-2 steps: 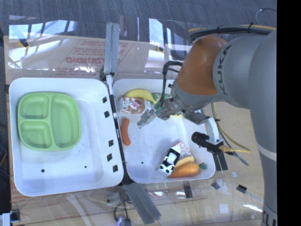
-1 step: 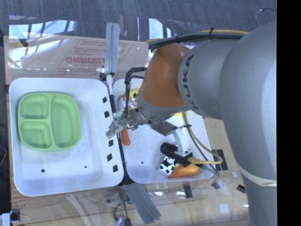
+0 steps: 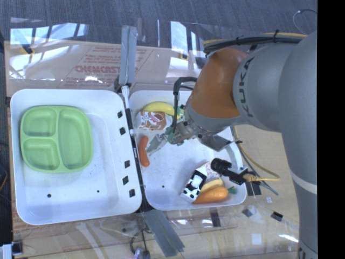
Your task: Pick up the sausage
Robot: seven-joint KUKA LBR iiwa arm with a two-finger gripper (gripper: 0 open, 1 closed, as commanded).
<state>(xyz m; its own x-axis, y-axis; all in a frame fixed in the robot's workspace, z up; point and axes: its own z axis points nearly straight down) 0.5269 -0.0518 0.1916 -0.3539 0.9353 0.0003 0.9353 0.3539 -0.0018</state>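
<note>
1. Orange-red and slim, the sausage (image 3: 143,151) lies in the right bin (image 3: 172,196), hard against its left wall, lengthwise along the divider between the two bins.
2. Just right of the sausage, the gripper (image 3: 157,144) hangs low over the bin floor, its metallic fingers pointing left toward the sausage. Its fingers appear slightly spread, with nothing visible between them, and the tips sit beside the sausage's upper half, close to it; whether they touch it I cannot tell.
3. Grey arm (image 3: 269,85) with its orange band reaches in from the right and covers much of the right bin's upper part.
4. Above the gripper in the same bin lie a banana (image 3: 157,108) and, just below it, a white packet with a brown picture (image 3: 151,121).
5. At the bin's lower right corner sit a black-and-white spotted carton (image 3: 194,185), a carrot (image 3: 212,195) touching it, and a pale yellow piece (image 3: 213,185) just above the carrot.
6. Left bin (image 3: 108,193) holds a green sectioned plate (image 3: 56,138) toward its upper left, well apart from the sausage.
</note>
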